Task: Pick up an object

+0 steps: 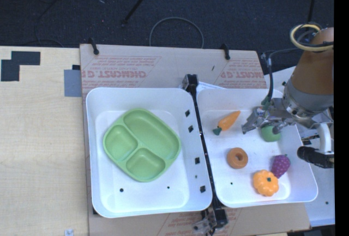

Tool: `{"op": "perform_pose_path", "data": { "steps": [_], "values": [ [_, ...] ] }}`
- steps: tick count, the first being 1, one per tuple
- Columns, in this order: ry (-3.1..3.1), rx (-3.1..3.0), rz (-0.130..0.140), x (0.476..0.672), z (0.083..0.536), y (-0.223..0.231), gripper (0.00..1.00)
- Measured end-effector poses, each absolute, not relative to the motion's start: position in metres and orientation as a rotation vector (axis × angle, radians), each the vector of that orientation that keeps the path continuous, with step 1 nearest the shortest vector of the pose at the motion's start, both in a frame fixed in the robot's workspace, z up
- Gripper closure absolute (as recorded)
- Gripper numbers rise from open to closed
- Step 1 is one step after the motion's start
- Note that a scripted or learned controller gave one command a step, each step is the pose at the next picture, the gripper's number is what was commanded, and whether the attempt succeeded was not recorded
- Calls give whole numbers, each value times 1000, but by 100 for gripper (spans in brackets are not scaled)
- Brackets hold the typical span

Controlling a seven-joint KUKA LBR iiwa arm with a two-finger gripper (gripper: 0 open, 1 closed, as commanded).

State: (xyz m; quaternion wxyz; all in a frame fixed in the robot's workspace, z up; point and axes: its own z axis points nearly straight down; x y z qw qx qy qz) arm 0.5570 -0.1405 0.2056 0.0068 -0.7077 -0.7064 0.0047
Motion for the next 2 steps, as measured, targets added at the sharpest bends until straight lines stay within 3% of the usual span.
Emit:
{"op": "perform_pose_path", "data": {
  "steps": [1,2],
  "values": [
    [-2219,-2219,3,560,213,-141,0],
    [-2216,-2218,6,561,165,-148,0]
  ]
}}
